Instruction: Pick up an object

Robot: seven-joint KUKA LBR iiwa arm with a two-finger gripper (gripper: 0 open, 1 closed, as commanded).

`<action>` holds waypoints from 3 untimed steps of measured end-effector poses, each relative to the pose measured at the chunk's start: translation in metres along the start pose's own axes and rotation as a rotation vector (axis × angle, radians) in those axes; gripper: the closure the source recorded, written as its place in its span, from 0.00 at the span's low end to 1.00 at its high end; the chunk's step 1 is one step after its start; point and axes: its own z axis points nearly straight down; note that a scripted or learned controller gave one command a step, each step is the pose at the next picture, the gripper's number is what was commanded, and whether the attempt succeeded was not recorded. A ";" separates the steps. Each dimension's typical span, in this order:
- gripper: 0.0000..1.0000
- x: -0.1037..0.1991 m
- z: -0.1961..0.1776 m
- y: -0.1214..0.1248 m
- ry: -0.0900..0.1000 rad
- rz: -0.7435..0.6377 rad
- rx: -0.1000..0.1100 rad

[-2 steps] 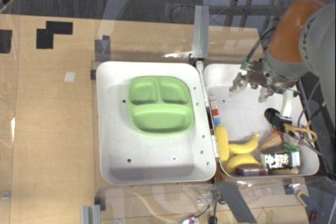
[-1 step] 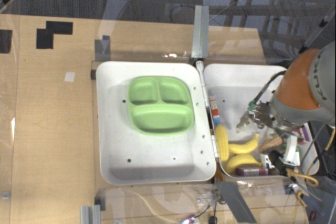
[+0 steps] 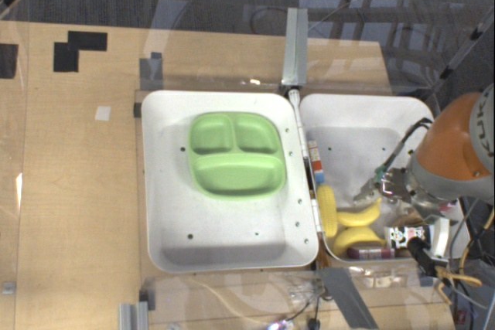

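We see a green divided plate (image 3: pixel 235 153) lying in the left bin (image 3: pixel 162 243), while in the right bin (image 3: pixel 348 127) our gripper (image 3: pixel 384 189) hangs just above two bananas (image 3: pixel 348 216). A dark marker (image 3: pixel 363 251) lies beside them; no label is legible.

shallow white plastic bins (image 3: pixel 155 189): 2, side by side
green divided plastic plate (image 3: pixel 235 153): 1, w/ 3 compartments
yellow plastic bananas (image 3: pixel 328 210): 2
dark maroon marker pen (image 3: pixel 360 251): 1
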 end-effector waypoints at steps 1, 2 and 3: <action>1.00 0.002 -0.012 0.003 0.002 0.000 -0.007; 1.00 0.013 -0.123 0.007 -0.005 -0.229 0.011; 1.00 0.015 -0.154 0.018 -0.005 -0.160 0.013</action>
